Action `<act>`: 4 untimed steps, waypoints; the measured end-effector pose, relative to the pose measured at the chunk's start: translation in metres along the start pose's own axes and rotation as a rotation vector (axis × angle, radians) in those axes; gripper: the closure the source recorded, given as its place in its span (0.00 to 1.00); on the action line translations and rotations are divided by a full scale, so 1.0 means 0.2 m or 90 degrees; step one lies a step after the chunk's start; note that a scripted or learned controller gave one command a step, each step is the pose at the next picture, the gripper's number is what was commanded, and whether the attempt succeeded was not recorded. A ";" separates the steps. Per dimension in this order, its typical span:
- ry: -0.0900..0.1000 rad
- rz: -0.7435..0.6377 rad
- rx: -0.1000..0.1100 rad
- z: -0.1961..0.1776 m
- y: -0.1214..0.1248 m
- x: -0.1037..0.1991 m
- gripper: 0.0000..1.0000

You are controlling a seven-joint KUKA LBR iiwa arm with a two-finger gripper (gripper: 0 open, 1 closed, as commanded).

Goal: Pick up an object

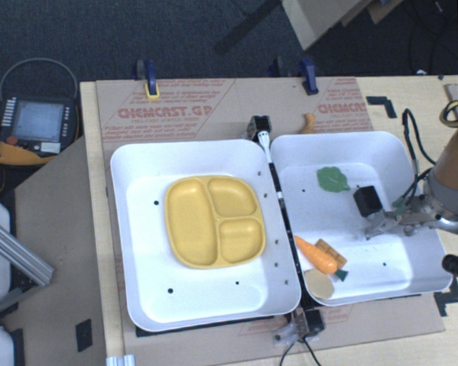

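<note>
Near the front-left corner of the right bin [388,288] lies the carrot [312,252], its long axis slanting from left wall toward front edge, just left of the gripper [375,229], whose open-or-closed state I cannot tell.

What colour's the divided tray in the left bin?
Plain yellow; the divided tray shows best in the camera view.

I see my bench [209,103] carrying two white bins side by side, left bin [141,259] touching right bin [372,274].
</note>
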State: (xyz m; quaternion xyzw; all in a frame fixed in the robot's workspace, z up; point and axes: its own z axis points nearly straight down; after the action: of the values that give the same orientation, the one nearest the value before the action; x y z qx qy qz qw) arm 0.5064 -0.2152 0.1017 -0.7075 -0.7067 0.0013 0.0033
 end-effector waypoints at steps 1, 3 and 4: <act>-0.003 0.000 -0.005 -0.07 0.01 0.00 1.00; -0.004 -0.002 -0.009 -0.60 0.03 -0.02 1.00; -0.005 -0.002 -0.009 -0.87 0.04 -0.02 1.00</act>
State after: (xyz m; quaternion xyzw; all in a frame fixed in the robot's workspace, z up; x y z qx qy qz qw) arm 0.5150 -0.2197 0.2762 -0.7066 -0.7076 -0.0012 -0.0043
